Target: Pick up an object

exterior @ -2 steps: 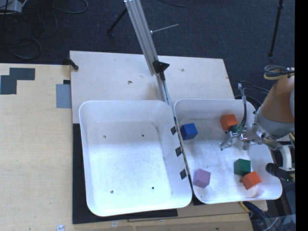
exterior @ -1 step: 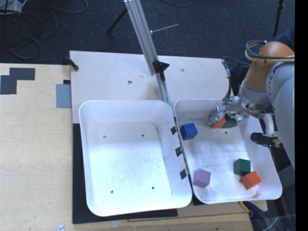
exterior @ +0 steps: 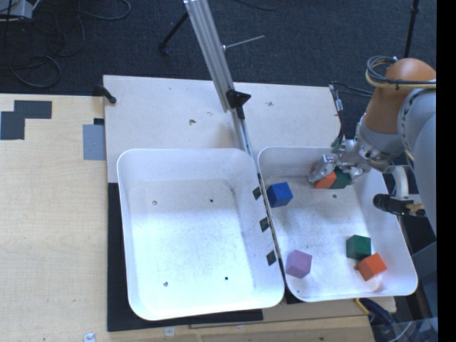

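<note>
Pincer (exterior: 329, 175) low over far part of right bin (exterior: 399, 276), closed on orange block (exterior: 325, 182), dark green piece (exterior: 342, 181) just beside. Blue cube (exterior: 279, 194) near, to left. Purple cube (exterior: 298, 263), green cube (exterior: 358, 246), orange cube (exterior: 371, 266) well nearer camera.

The arm (exterior: 399, 112) reaches in from the right, and its gripper (exterior: 329, 173) is down in the right bin (exterior: 335, 291), near the far wall. An orange block (exterior: 325, 181) sits right at the fingertips, something green (exterior: 343, 180) just beside it. Elsewhere in that bin: a blue cube (exterior: 279, 194), a purple cube (exterior: 298, 263), and a green cube (exterior: 358, 246) touching an orange cube (exterior: 371, 266). The left bin (exterior: 142, 169) lies alongside.
</note>
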You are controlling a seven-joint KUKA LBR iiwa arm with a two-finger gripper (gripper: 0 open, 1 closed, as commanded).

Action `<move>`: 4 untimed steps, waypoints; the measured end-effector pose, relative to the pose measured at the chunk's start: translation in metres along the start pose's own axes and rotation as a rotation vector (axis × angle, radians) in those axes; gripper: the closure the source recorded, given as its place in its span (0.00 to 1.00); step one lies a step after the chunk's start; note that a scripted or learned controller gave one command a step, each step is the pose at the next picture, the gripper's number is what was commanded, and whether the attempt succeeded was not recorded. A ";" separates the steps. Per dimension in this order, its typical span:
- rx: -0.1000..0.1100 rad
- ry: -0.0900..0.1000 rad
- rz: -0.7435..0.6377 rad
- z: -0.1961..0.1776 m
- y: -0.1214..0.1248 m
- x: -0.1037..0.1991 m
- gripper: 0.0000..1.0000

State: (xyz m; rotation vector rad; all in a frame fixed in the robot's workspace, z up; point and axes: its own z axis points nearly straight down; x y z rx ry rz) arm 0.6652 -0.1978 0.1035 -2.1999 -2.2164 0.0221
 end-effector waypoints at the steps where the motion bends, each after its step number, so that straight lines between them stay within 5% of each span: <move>1: -0.023 -0.014 0.007 -0.008 -0.031 0.082 1.00; 2: -0.028 0.000 0.000 -0.091 -0.012 0.171 1.00; 3: -0.020 0.000 0.001 -0.085 0.003 0.261 1.00; 4: -0.017 -0.004 0.007 -0.085 -0.004 0.252 1.00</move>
